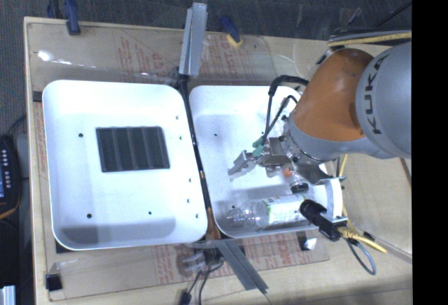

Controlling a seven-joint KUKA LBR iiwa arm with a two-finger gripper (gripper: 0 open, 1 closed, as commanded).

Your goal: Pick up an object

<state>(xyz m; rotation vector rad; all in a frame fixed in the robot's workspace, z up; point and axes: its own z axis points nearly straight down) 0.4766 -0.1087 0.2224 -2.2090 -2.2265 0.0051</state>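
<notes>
Reaching in over the right bin [210, 115], the grey arm [381, 104] with its orange band [336, 104] hangs low above the white floor. At its tip is the gripper [241, 164], and it points toward the wall between the two bins. Its metal fingers [238, 166] look a little bit spread apart, and nothing sits between them.

Just below the gripper, close to the near wall of the same bin, lies a clear plastic bottle [269, 213] on its side. It has a pale label around its middle. The bottle and the gripper are not touching. A black part [316, 216] of the arm sits right by one end of the bottle.

Far off to the gripper's other side, past the wall, is the left bin [63, 157]. A dark grey ridged block [132, 148] lies flat in the middle of it, well apart from the gripper.

Both bins rest on a light wooden bench [105, 45]. Blue clamps [71, 15] sit on its far edge.
</notes>
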